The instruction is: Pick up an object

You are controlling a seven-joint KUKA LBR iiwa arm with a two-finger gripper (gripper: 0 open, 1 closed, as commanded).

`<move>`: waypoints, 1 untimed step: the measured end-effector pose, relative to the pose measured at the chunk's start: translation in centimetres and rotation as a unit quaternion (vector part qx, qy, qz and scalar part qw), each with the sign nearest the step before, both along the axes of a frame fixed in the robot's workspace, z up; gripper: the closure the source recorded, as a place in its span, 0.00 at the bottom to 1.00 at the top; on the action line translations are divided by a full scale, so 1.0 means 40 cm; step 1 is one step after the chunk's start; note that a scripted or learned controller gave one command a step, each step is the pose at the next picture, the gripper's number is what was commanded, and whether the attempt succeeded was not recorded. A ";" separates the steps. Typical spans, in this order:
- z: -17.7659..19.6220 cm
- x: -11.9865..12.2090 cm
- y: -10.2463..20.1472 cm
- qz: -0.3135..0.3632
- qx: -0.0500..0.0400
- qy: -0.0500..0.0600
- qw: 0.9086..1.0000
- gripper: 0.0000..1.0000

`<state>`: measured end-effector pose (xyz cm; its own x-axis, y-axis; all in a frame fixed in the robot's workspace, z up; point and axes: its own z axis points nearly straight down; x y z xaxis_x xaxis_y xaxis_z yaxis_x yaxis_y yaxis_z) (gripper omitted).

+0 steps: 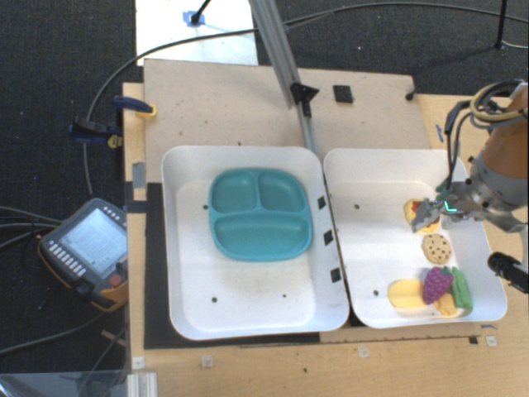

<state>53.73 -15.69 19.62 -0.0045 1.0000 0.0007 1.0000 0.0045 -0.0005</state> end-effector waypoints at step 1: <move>0.002 0.001 0.000 0.000 0.000 -0.001 1.000 0.00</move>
